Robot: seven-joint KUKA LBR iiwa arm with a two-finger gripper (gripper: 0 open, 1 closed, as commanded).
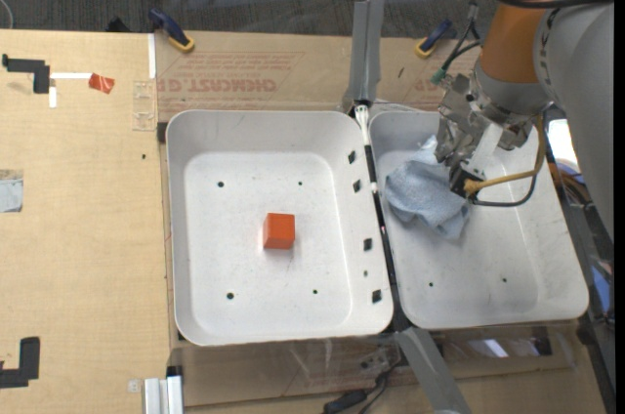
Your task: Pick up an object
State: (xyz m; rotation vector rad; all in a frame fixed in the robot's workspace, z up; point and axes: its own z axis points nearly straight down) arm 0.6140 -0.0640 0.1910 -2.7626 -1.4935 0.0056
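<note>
Cloth (425, 194) lies crumpled in the right bin (508, 295), long axis unclear; gripper (457, 160) at its edge, grip undeterminable. Left bin (195, 207): block (279, 231).

A small orange-red block (279, 231) sits flat near the middle of the left bin (195, 305); a crumpled grey-blue cloth (422, 194) lies bunched in the right bin (547, 295), against its left wall, just under my hand (459, 158).

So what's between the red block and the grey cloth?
In the camera view, bare white floor of the left bin, then the two bins' adjoining rims, lie between the block and the cloth.
</note>
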